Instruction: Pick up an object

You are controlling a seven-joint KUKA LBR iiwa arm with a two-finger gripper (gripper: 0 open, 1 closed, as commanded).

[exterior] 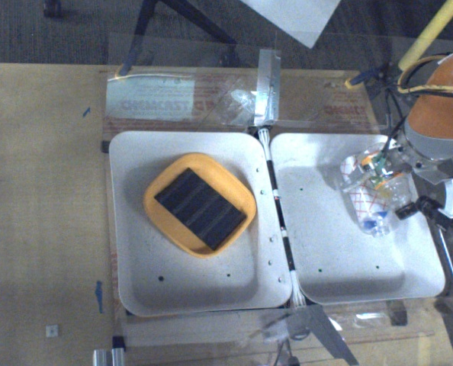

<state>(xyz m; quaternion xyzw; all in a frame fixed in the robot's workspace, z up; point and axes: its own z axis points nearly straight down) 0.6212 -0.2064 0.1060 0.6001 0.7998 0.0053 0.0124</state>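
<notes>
wrapper (370, 195), clear and crumpled, is lying in the right bin (326, 269) near its right wall, touching the gripper (388, 168), whose jaw opening i cannot tell; its slick film is probably risking a slip.

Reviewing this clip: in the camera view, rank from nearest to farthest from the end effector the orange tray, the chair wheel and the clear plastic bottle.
1. clear plastic bottle: in the right bin, right beside the end effector.
2. orange tray: in the left bin, across the divide between the bins.
3. chair wheel: on the floor at the top left, beyond the bench.
</notes>
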